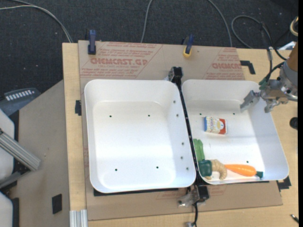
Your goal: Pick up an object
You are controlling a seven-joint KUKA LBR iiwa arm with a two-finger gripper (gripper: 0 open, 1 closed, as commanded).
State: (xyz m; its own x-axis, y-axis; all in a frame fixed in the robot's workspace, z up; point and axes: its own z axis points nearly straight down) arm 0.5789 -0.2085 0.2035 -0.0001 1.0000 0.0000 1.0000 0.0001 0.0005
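Camera view shows the fingers (258, 100) spread with nothing between them, over the right bin's (279, 150) upper right. Nearest pickable thing, a small carton (215, 125), lies down-left of them; carrot (240, 170) sits farther below. Dropping straight down probably grabs bare plastic.

Bright, even overhead light, white bins (137, 91) near glare, soft shadows, slight blur.

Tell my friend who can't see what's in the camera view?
A robot's pincer, fingers spread, hovers over the right bin's far right corner. That bin holds a small blue-and-white box, a toy carrot, a green piece and a tan piece. The left bin sits beside it.
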